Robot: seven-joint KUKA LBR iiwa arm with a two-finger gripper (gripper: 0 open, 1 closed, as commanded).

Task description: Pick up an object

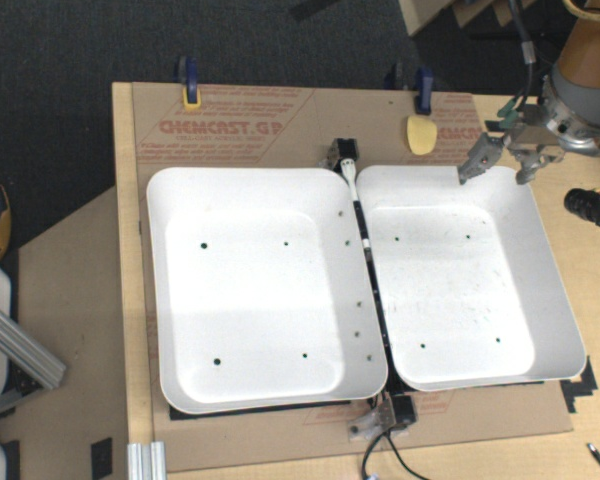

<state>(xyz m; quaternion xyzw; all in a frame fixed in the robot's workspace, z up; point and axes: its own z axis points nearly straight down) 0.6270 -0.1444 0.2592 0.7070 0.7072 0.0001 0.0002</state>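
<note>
The pincer (498, 172) hangs at the upper right of the camera view, just over the far rim of the right bin (550, 268). Its 2 fingers (473, 168) are spread apart and point down and to the left, with nothing between them. The grey arm (580, 98) comes in from the right edge, its orange band (588, 58) showing above the wrist.

The 2 white bins sit side by side on the brown surface (280, 123), which bears red printed lettering along its far side. The left bin (165, 268) and the right bin almost touch along a dark seam in the middle, where a thin black bar (365, 258) runs between them. Each bin floor shows 4 small dark dots (203, 246) and no loose item that I can make out.

A small pale yellow object (421, 134) lies on the surface outside the bins, just beyond the far rim of the right bin and left of the pincer, apart from it. 2 blue clamps (189, 76) grip the far edge of the surface, 1 of them just above the yellow object. A black cable (380, 453) trails off the near edge.
</note>
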